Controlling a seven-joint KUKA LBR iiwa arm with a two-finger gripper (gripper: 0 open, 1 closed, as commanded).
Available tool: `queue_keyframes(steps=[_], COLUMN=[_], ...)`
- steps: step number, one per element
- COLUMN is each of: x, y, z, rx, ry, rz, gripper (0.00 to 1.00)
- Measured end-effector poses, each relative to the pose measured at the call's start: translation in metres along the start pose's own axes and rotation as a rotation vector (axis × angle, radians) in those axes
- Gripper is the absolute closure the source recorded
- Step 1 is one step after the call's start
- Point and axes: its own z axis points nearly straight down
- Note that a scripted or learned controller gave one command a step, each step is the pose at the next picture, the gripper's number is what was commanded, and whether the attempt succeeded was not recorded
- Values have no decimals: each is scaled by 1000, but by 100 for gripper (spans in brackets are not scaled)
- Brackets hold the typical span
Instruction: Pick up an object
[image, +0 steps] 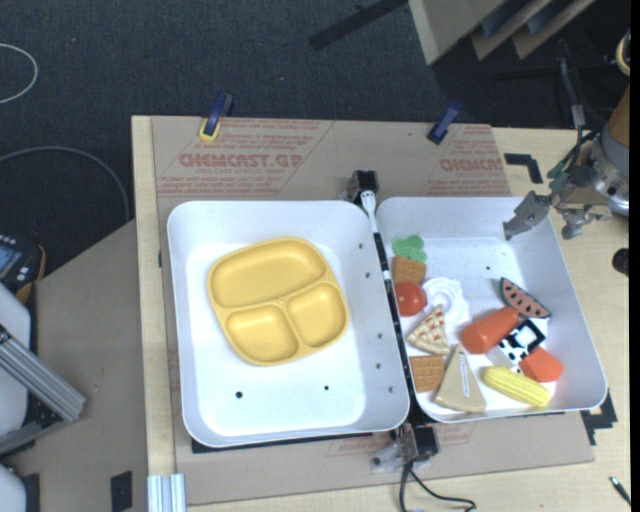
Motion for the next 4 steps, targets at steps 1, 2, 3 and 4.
queue_keyframes(steps=[1,2,3,4], x=[0,-9,-8,-8], y=[-8,-14,-15,-13], z=[46,100,153,139], rx=[6,7,7,-3], ry=[2,2,2,-1], rz=[1,1,0,0], gripper=[0,0,0,100])
